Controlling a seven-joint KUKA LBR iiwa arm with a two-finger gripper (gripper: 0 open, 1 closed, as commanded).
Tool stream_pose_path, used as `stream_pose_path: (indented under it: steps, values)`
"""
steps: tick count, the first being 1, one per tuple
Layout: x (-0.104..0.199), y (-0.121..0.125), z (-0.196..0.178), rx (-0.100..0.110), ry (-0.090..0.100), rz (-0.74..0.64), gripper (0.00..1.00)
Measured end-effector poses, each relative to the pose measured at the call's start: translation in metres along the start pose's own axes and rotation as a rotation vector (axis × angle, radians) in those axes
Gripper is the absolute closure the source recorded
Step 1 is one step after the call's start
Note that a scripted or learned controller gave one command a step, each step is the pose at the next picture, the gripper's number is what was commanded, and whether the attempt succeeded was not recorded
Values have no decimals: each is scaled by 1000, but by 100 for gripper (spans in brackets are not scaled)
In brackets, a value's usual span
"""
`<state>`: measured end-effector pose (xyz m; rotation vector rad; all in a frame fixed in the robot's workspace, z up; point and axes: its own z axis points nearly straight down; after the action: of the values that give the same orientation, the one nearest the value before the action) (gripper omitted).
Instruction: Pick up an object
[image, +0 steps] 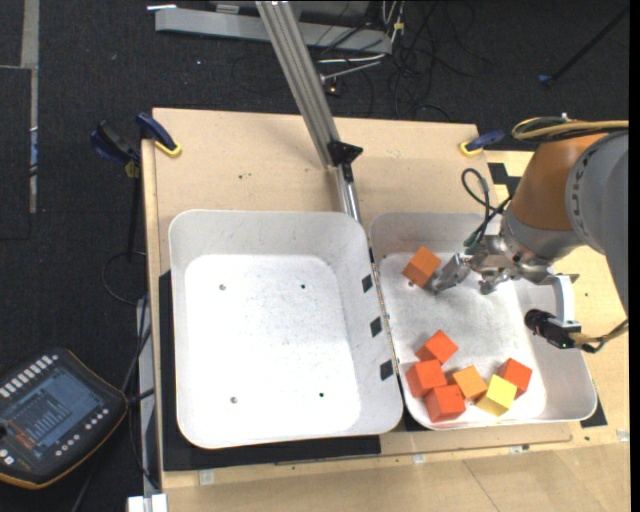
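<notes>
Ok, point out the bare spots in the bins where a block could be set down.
The left bin is bare across its whole floor. In the right bin, a patch lies between the lone orange block and the block cluster. The near edge is crowded; the gripper hangs over the far part.

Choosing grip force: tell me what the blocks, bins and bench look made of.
Blocks: likely painted wood or foam; matte, crisp edges. Bins: probably moulded plastic; white, smooth rounded rims, scuffed floors. Bench: looks like fibreboard; tan, flat, no visible grain.
</notes>
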<state>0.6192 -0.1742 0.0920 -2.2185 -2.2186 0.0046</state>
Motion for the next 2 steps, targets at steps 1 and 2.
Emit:
stream_pose_path:
  steps: [1,2]
  values:
    - [-1,2,-14,-8,-2,0,100]
    - [-6,12,-72,-13,-4,-2,100]
